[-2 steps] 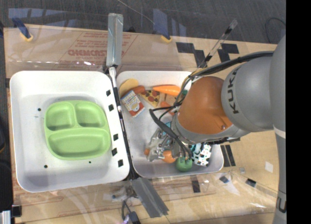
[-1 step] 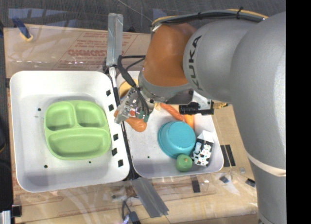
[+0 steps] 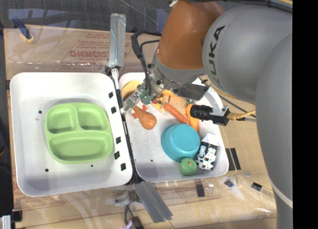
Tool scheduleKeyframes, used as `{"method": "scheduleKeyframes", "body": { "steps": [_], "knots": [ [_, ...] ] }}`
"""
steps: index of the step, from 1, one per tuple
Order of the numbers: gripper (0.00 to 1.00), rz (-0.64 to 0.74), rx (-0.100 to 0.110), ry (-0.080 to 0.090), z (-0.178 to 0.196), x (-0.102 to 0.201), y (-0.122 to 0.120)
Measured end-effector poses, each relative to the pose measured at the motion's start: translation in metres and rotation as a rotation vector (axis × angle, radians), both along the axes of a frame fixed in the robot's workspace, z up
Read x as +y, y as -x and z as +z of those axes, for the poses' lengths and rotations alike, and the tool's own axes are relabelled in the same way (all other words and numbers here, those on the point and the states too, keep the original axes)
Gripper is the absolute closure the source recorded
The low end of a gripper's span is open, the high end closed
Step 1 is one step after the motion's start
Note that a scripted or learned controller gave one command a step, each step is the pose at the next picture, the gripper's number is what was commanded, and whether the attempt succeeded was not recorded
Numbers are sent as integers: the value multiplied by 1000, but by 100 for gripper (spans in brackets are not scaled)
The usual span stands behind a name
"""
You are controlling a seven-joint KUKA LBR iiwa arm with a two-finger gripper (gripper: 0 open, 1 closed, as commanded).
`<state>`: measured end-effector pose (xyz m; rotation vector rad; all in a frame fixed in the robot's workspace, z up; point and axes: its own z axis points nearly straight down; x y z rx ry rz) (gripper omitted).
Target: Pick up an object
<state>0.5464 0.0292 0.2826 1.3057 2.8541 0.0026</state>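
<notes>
Over the right bin's (image 3: 149, 166) far-left corner, low above a crowd of toy food, hangs the gripper (image 3: 140, 96); whether wide or narrow, cannot tell. Nothing visibly lifted yet, so the pick seemingly left to do. Closest underneath: brown drumstick-shaped piece (image 3: 146, 118), smooth and rounded, near the left wall. Alongside: carrot (image 3: 176, 114), yellow banana (image 3: 130, 89), blue bowl (image 3: 181, 141), green ball (image 3: 188, 166) toward the near edge. Green divided plate (image 3: 78, 132) in the left bin (image 3: 25, 173).
</notes>
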Motion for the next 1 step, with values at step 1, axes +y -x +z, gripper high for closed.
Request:
{"method": "scheduleKeyframes", "body": {
  "steps": [1],
  "knots": [
    [100,29,12,1,-74,48,62]
  ]
}}
